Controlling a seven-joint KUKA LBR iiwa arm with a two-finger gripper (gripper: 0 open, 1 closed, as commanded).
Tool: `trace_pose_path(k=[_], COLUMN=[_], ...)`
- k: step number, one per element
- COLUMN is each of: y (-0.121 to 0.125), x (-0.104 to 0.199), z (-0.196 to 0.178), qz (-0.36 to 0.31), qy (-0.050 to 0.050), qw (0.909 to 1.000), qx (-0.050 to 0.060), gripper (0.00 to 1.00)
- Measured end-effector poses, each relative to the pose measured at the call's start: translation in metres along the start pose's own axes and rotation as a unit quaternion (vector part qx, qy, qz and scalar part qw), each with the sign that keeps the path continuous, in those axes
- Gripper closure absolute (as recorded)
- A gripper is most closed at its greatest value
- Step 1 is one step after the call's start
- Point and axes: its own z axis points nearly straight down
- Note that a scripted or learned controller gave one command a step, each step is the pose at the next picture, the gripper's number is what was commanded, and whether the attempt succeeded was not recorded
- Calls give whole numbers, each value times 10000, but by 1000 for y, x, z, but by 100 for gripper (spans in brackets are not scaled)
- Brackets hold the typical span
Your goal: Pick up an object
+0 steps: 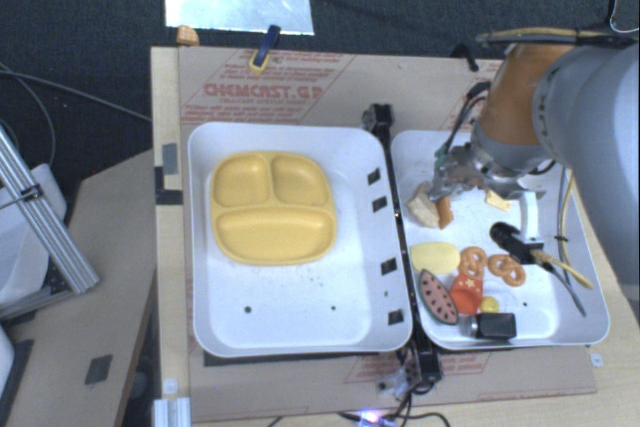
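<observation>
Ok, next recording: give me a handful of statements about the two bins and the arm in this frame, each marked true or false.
1. A yellow plastic plate with three compartments lies in the left white bin. True.
2. The yellow plate holds the toy food. False: the food pieces lie in the right white bin, and the plate's compartments are bare.
3. The end effector is low over the far part of the right bin, close to a pale wedge-shaped piece. True.
4. Two brown pretzel-shaped pieces lie in the left bin. False: they are in the right bin.
5. A brown slice with dark seeds lies at the near left corner of the right bin. True.
</observation>
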Motion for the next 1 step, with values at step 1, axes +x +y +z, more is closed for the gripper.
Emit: trace_pose_path(k=[1], y=[-36], x=[81], z=[-104], qz=[-29], qy=[31], qw=[10000], qx=[12], gripper=[100])
